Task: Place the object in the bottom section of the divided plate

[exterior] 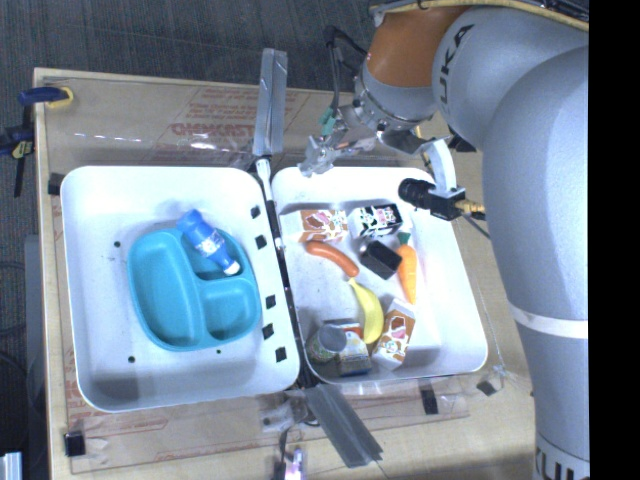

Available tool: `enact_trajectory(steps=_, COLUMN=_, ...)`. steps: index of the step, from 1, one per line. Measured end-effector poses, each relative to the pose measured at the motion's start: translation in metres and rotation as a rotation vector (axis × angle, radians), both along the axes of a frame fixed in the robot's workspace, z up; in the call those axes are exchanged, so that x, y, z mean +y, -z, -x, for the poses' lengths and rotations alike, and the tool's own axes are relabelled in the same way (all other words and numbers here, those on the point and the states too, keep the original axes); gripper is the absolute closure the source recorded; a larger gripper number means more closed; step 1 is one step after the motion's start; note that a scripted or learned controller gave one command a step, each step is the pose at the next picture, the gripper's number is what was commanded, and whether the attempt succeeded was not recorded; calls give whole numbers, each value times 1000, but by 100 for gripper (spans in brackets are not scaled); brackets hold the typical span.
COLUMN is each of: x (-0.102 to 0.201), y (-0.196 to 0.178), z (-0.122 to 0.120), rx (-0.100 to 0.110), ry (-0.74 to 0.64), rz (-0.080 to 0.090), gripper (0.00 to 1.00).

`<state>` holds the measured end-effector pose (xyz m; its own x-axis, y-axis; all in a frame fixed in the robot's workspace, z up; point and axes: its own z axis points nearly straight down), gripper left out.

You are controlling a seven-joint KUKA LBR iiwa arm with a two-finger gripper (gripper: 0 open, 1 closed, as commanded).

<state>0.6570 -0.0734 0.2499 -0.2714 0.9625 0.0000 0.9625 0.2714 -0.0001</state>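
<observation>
A blue divided plate [178, 303] lies in the left bin [95, 218]. A small blue bottle with a pale label [210, 242] rests on the plate's upper right part, slanting toward the bin divider. My gripper [326, 150] hangs over the far rim of the right bin [455, 308], near its upper left corner. It is well apart from the bottle and the plate, and I see nothing in it.
The right bin holds a sausage [332, 258], a banana [368, 310], a carrot [407, 271], a black block [381, 258], small cartons [325, 223] and a can [330, 345]. The arm's black cable fitting [430, 197] overhangs that bin. A grey bar [267, 103] stands behind the divider.
</observation>
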Motion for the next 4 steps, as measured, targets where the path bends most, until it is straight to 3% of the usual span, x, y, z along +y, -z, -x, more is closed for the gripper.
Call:
enact_trajectory(steps=1, x=75, y=8, z=43, rx=5, ry=49, rz=1, gripper=100)
enact_trajectory(steps=2, x=2, y=59, z=159, rx=4, ry=-152, rz=0, gripper=100)
enact_trajectory(steps=3, x=102, y=26, z=158, rx=0, ry=-216, rz=1, gripper=100)
enact_trajectory(steps=4, x=148, y=59, z=181, rx=5, ry=50, rz=1, gripper=100)
